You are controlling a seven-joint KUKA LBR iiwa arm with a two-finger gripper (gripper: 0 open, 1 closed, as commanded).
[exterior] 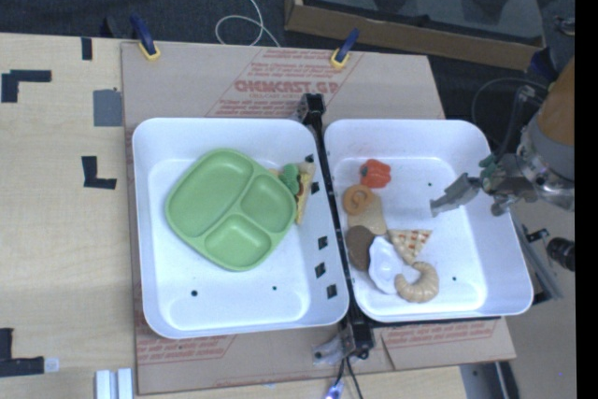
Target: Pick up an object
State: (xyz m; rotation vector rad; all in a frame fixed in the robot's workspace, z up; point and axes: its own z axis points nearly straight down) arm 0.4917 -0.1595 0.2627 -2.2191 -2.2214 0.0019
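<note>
My gripper (474, 199) hangs over the right side of the right bin (467, 137), open with nothing between its fingers. One grey finger (449, 197) points left toward the bin's middle. Left of it, along the bin's left half, lie a red toy pepper (376, 172), a tan ring-shaped piece (358, 200), a brown round piece (360, 244), a waffle-patterned wedge (411, 243), a white crumpled item (383, 264) and a tan croissant shape (419, 283). None of them touches the gripper.
The left bin (159, 294) holds a green divided plate (231, 208), with small green and yellow pieces (297, 180) against its right wall. A black divider (324, 201) runs between the bins. The arm's wrist (551, 154) stands at the right edge.
</note>
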